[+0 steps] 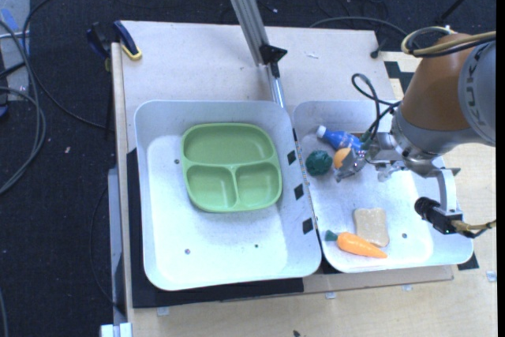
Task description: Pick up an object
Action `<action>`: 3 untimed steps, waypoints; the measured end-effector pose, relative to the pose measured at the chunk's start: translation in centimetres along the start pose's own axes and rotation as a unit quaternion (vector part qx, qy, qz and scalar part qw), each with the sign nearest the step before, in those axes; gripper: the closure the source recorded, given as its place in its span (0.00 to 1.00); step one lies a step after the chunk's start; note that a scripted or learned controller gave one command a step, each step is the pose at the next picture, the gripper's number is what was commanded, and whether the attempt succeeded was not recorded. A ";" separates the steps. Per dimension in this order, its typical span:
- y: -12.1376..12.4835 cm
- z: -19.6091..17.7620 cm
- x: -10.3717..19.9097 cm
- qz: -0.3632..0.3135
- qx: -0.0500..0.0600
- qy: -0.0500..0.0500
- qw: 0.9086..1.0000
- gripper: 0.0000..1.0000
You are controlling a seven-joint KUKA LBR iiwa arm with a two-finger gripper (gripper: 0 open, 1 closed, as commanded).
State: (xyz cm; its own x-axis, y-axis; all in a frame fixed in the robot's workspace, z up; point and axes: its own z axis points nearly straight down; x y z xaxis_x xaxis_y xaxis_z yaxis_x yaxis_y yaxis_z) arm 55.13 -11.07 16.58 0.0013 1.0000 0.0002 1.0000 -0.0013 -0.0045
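Observation:
The right bin (410, 252) holds a blue bottle-like object (338, 138), a dark green ball (319, 162), a small orange piece (341, 156), a tan bread slice (372, 226) and an orange carrot (361, 245). My gripper (353, 163) is low in this bin's upper left part, right beside the orange piece and just right of the green ball. The blue object lies just above it. The gripper's tip is small and dark against the clutter. The bread and carrot lie apart from it, nearer the bin's front edge.
The left bin (158, 249) holds a green three-compartment plate (232, 166). A slanted metal pole (246, 4) rises behind the bins. Cables (371, 95) hang off the arm over the right bin. A yellow-and-blue clamp (126, 43) sits at the bench's far left corner.

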 end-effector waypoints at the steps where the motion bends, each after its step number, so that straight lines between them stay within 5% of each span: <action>1: 0.4 5.0 -0.9 0.000 0.000 0.000 1.000 0.00; 2: 0.4 7.3 -0.9 0.000 -0.003 -0.001 1.000 0.00; 3: 0.6 6.0 -1.0 0.001 -0.006 -0.003 1.000 1.00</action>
State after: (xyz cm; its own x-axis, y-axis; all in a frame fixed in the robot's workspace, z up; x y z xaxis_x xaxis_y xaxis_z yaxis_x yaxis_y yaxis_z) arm 55.68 -12.08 10.53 0.0026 1.0000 -0.0049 1.0000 -0.0025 0.0078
